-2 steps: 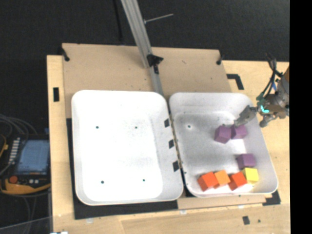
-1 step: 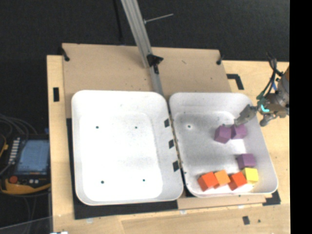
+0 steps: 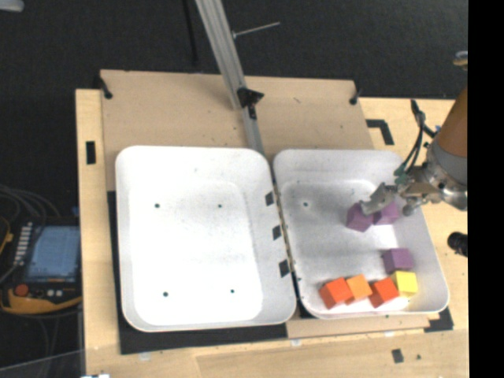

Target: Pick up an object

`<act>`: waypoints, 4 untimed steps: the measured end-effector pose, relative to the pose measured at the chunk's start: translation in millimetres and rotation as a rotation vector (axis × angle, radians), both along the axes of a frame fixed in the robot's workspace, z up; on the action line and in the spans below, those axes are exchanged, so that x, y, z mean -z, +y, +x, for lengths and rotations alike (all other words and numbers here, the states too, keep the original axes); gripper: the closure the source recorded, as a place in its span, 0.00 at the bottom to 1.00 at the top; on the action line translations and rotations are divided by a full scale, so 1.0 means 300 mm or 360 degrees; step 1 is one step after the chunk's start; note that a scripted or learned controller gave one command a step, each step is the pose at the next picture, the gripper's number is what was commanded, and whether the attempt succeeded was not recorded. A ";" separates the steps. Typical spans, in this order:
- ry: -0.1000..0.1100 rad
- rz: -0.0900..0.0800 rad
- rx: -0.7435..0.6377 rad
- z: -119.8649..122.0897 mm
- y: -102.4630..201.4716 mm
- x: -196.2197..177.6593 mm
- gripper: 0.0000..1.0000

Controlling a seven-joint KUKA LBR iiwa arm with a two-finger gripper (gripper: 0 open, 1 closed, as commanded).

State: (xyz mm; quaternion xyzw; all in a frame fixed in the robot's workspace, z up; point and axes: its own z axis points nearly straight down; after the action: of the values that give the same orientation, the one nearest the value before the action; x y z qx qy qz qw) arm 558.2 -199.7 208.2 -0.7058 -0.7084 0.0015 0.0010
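Camera view showed us the gripper (image 3: 383, 201) low in the right bin (image 3: 331, 172), its fingers seemingly clamped on a purple block (image 3: 361, 218) at centre right. Orange blocks (image 3: 346, 290) lay along the bin's lower edge.

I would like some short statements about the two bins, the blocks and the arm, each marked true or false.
1. All the blocks lie in the right bin. True.
2. A yellow block lies in the left bin. False: it lies in the right bin, near its front right corner.
3. The gripper is over the right bin, by a purple block. True.
4. The orange block lies alone at the back of the right bin. False: it lies in a row at the front, between two red blocks.
5. A second purple block lies just behind the yellow one. True.
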 end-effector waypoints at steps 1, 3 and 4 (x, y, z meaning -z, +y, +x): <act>0.0001 0.0000 0.0007 -0.020 0.023 0.161 0.00; -0.0016 -0.0002 0.0017 -0.017 0.016 0.320 1.00; -0.0019 -0.0004 0.0001 -0.015 0.029 0.109 1.00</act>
State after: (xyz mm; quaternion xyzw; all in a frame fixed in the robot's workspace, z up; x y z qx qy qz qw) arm 553.8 -191.0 175.4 -0.7060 -0.7082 -0.0019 -0.0040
